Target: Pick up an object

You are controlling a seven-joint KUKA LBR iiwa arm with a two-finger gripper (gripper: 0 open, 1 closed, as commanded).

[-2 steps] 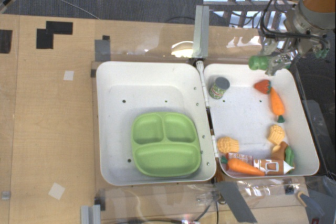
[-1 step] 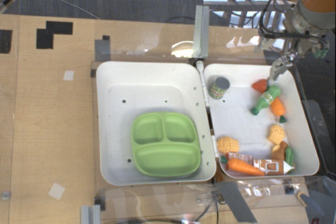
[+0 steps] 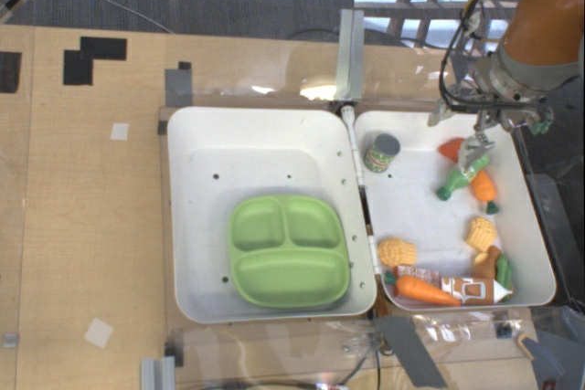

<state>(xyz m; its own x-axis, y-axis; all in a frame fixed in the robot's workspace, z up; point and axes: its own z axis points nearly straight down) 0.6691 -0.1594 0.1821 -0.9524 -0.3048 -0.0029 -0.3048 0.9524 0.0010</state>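
Gripper above two carrots, one can, one green plate.

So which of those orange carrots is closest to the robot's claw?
The small carrot at the right bin's upper right, just below the gripper. The big carrot lies at the bin's near edge.

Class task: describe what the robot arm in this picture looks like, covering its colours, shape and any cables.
The arm has a rounded orange band above a grey metallic wrist. Black cables loop along its left side. Below hangs a small grey gripper.
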